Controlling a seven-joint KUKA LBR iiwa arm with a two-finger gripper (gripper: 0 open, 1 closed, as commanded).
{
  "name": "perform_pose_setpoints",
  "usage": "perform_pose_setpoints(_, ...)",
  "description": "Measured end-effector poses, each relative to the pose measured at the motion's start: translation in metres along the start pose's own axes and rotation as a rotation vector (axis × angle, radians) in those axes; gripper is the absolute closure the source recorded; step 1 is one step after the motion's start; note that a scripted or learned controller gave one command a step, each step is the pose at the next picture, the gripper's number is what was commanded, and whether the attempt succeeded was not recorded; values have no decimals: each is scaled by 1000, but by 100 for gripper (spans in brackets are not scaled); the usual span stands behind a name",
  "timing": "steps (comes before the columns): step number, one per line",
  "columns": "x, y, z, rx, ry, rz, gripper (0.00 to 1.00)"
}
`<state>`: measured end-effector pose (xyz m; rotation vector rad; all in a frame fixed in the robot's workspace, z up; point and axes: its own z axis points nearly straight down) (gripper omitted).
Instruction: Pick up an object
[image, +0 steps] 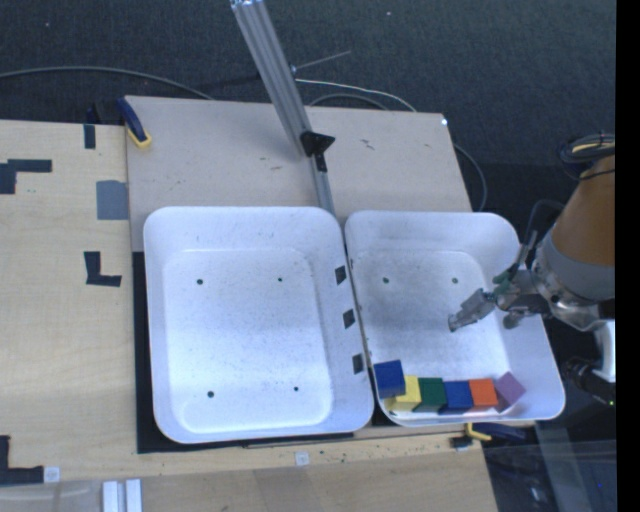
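Note:
Several small blocks lie in a row along the front wall of the right bin (430, 235): a blue block (388, 377), a yellow block (404, 393), a green block (432, 392), a second blue block (458, 396), an orange block (483, 393) and a purple block (510, 387). My gripper (478, 309) hangs over the right half of that bin, behind the row and apart from it. It points left and carries no block that I can see. The arm's orange band (590, 225) shows at the right edge.
The left bin (160, 300) stands beside the right one. A slanted metal pole (285, 95) runs from the top of the view down to the gap between the bins. A yellow-and-blue clamp (133, 122) lies at the board's far left corner.

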<state>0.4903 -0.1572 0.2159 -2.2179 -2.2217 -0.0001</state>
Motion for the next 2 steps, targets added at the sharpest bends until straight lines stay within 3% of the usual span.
perform_pose_setpoints(1, -43, 32, 128, 1, -3, 2, 0)
perform_pose_setpoints(2, -52, 141, 1, -13, -6, -3, 0)
